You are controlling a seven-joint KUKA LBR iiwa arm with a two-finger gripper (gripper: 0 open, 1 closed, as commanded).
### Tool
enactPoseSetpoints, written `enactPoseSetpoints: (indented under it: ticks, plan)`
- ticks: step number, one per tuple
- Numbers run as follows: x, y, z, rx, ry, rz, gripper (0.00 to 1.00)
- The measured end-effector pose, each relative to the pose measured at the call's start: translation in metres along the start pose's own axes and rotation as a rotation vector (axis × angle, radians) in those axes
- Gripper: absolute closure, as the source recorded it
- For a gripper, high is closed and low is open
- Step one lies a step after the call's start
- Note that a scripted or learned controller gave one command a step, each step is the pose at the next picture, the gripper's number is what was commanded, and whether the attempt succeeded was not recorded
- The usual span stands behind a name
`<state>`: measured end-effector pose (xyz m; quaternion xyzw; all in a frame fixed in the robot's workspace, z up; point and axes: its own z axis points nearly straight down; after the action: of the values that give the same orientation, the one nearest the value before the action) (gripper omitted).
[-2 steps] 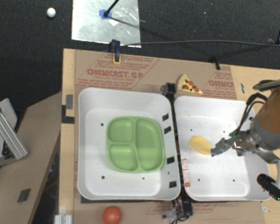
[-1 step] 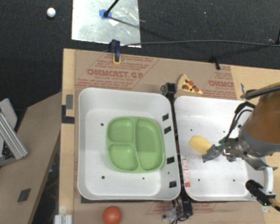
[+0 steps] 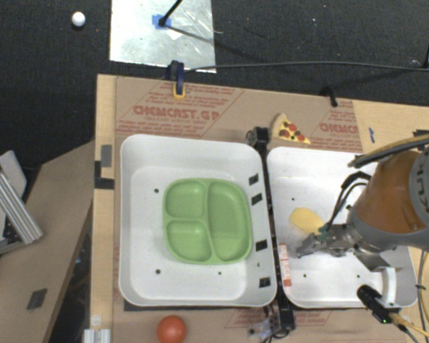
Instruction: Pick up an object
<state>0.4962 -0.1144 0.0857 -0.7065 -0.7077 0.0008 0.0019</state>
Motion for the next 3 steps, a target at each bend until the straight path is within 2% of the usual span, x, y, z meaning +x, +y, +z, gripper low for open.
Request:
enactPoseSetpoints:
  ticks: [1, 2, 3]
  plan:
    - [0.000, 0.001, 0.001, -0.004, -0.001, 0.001, 0.00]
    - [0.000, 0.002, -0.010, -0.007, -0.001, 0.000, 1.00]
    - [0.007, -0.004, -0.064, -0.009, -0.002, -0.003, 1.00]
